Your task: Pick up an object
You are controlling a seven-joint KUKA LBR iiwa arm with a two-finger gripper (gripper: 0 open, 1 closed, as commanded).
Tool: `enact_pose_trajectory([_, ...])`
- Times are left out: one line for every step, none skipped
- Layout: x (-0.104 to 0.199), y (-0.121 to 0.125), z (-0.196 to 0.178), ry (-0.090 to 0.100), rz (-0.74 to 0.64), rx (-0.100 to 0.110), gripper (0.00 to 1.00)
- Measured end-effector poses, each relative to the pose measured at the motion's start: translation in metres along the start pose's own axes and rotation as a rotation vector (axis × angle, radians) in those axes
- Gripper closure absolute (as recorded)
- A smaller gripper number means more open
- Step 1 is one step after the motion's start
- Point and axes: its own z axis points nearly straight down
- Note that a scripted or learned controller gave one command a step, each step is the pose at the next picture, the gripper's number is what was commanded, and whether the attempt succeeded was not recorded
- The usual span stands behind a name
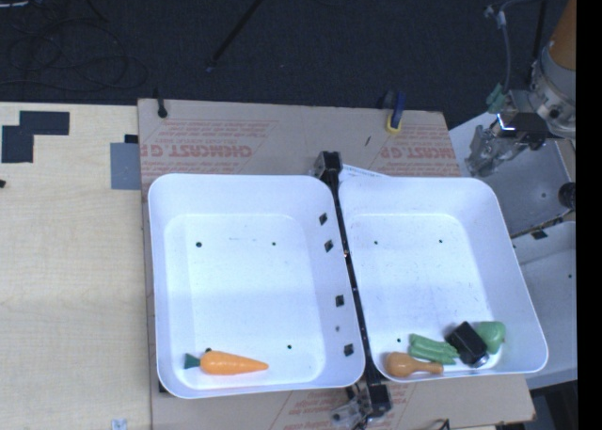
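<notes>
An orange toy carrot (232, 362) with a green top lies near the front edge of the left bin (174, 202). In the front right corner of the right bin (489, 198) sit a tan pear-shaped toy (411, 365), a green pod-like toy (433, 349), a black block (467, 342) and a green rounded piece (491, 332), all close together. The gripper (487, 149) hangs at the far right, beyond the back right corner of the right bin and well away from every object. Nothing is visible between its fingers.
Both bins rest on a cardboard sheet (282, 136) with red print. A black clip bar (340, 268) joins the bins in the middle. A blue and yellow clamp (395, 112) stands at the cardboard's back edge. A wooden bench top (66, 268) lies to the left.
</notes>
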Motion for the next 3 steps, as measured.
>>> enact_pose_trajectory([-0.017,0.051,0.064,0.0,-0.002,0.001,1.0])
enact_pose_trajectory([-0.044,0.049,0.073,0.0,-0.002,-0.001,1.0])
enact_pose_trajectory([-0.047,0.05,0.033,0.0,-0.005,-0.007,1.0])
